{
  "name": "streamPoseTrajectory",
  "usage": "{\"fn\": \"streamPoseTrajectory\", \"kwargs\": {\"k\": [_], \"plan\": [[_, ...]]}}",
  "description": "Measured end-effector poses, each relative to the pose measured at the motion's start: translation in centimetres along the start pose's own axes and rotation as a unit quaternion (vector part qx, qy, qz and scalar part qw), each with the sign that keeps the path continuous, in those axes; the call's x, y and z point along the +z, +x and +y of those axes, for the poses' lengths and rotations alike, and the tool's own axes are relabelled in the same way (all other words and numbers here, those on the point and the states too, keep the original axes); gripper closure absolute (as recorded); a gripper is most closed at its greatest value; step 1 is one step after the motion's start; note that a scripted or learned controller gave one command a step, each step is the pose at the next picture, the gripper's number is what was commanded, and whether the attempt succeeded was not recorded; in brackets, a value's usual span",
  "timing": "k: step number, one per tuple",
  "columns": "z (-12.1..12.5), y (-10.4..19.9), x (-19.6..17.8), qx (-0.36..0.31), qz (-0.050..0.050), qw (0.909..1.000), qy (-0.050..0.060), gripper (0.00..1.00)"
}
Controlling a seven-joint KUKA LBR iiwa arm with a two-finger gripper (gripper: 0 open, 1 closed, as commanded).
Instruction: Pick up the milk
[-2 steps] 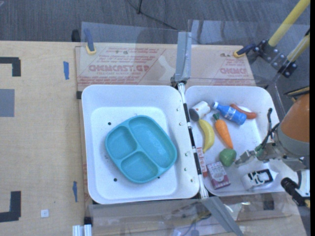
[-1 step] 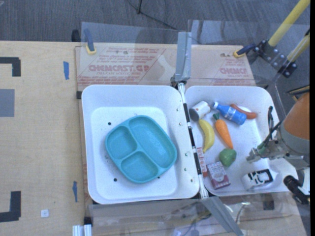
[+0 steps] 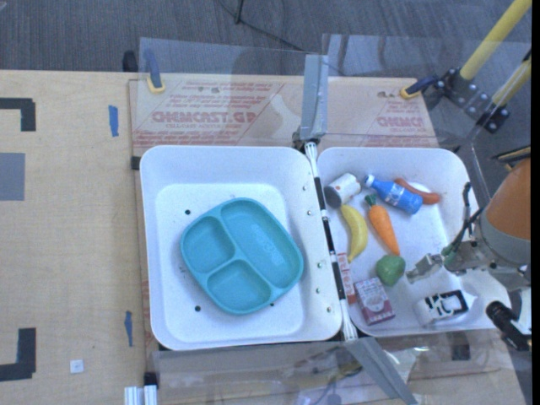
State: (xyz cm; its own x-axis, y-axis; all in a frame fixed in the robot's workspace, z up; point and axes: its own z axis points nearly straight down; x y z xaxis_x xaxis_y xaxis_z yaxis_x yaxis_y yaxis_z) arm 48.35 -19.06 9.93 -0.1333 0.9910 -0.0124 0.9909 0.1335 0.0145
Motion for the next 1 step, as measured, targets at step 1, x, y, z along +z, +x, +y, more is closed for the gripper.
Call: {"fn": "streamPoseTrajectory", "kwargs": {"k": [1], "plan": [[-0.69,-3.02,0.04,-0.075,0.007,0.9971,0.005,0.00]]}}
